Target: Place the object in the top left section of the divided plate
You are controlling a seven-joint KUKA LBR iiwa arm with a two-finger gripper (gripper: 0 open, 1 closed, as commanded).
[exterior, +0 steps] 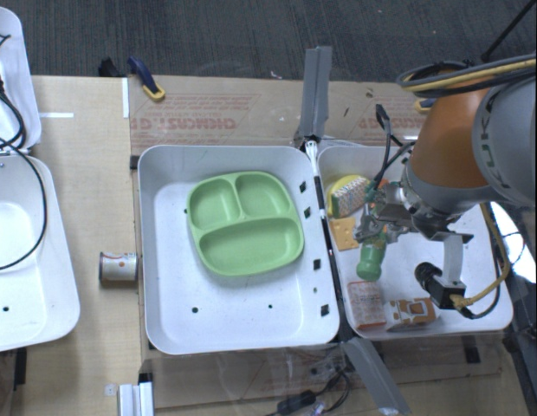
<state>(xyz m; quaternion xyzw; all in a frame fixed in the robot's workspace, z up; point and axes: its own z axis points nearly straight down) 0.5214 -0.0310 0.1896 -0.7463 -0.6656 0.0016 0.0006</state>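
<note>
A green divided plate [245, 224] lies in the left bin [164, 293], with two small sections at the top and one long section below. Over the right bin my gripper [373, 235] points down at a green bottle-shaped object [370, 261], which hangs upright just under the fingers. The fingers look closed around its top. The grey arm with its orange band [450, 141] reaches in from the right.
The right bin [489, 315] also holds a yellow round object [346, 191], an orange flat piece [342, 232], a red-and-white packet [366, 304] and a small brown box [412, 312]. A metal can [119, 267] lies left of the left bin. A grey divider [316, 94] stands between the bins.
</note>
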